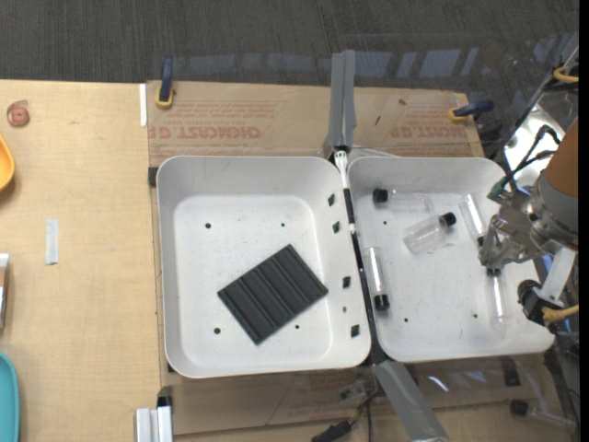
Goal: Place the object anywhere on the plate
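The jaws hung over the right bin, at its right side; whether they were open or closed could not be told. Four clear tubes lay to their left and below: tube one, tube two, tube three and, perhaps, tube four. One dark ribbed plate sat far left, in the left bin. Best to descend squarely across a tube's middle, away from walls.
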